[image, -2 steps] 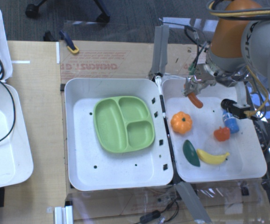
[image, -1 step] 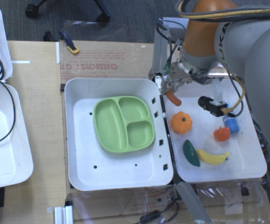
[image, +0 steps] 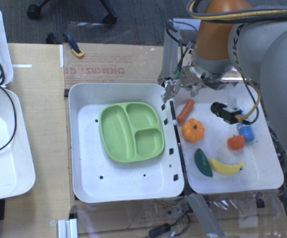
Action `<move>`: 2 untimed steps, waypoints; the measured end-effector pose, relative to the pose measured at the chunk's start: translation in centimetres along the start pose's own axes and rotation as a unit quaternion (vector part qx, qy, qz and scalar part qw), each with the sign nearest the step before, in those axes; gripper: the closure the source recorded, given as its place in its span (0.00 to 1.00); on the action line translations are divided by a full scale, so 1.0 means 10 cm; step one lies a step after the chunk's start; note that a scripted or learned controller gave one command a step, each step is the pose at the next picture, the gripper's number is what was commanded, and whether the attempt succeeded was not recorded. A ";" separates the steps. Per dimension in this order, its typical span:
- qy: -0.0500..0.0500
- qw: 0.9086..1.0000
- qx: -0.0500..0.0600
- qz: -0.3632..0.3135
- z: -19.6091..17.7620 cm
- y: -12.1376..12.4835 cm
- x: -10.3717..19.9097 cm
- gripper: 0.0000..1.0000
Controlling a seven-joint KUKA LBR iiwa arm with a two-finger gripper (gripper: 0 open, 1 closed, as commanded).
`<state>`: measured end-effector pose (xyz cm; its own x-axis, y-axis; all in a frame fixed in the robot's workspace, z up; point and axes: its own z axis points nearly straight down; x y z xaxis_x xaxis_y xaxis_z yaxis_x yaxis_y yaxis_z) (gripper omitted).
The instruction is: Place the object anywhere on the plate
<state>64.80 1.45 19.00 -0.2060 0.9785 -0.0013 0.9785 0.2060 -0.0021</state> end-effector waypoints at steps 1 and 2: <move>-0.001 1.000 0.001 -0.001 -0.07 0.00 -0.01 1.00; 0.000 0.999 0.002 0.046 0.01 -0.77 0.49 1.00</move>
<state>56.26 4.68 18.92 -0.1157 0.9933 -0.0008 0.9933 0.1157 -0.0057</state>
